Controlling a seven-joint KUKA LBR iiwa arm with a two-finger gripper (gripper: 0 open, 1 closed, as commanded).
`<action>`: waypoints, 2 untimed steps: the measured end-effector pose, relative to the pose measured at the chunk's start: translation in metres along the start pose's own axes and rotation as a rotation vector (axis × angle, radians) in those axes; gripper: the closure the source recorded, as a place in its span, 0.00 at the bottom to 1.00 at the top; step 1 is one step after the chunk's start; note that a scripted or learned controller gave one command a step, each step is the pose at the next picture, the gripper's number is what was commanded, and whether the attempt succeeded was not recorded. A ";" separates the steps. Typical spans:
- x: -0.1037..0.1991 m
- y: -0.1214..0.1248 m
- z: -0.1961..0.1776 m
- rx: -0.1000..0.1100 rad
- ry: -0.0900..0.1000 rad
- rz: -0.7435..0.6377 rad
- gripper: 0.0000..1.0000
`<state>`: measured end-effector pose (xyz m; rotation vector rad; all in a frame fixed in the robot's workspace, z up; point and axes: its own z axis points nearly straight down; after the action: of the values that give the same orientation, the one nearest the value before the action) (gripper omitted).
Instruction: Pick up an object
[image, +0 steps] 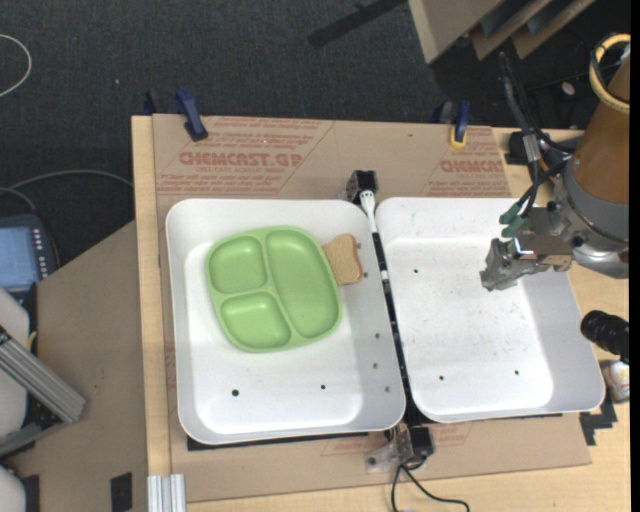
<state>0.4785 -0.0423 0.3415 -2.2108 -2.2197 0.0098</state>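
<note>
Camera view: the gripper (497, 277) is hovering over the right bin (480, 390), finger state unclear, likely approaching; it needs to be crossing toward the green tray (273, 288) and tan block (344, 259).

Bright, even overhead light; soft shadows inside the white bins (190, 330); mild blur, slightly grainy.

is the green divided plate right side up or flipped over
Right side up: the green plate lies flat in the left bin, its three hollow compartments facing up.
</note>
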 end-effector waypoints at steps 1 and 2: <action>0.069 0.001 -0.020 -0.014 0.000 -0.005 1.00; 0.120 0.001 -0.053 -0.016 0.000 -0.003 1.00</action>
<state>0.4796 0.0774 0.3945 -2.2157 -2.2304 -0.0074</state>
